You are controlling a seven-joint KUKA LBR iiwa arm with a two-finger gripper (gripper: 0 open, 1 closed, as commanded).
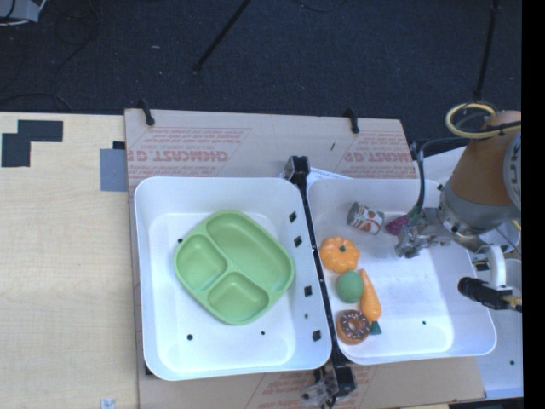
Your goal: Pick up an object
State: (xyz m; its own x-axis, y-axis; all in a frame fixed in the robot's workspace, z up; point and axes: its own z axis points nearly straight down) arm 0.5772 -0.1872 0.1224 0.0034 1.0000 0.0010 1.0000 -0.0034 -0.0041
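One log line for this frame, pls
arm: over right bin | gripper: low near purple object, grasp unconfirmed | left bin: green divided plate | pick: not yet done

The only readable print stands on the cardboard sheet [255,147] lying under the two white bins. Behind the left bin [149,228], red letters run upside down and appear to spell "CHEMCAST", with smaller red lines beneath too small to read. Behind the right bin [477,335] the same red print recurs, cut off. More red print at the sheet's front edge is illegible.
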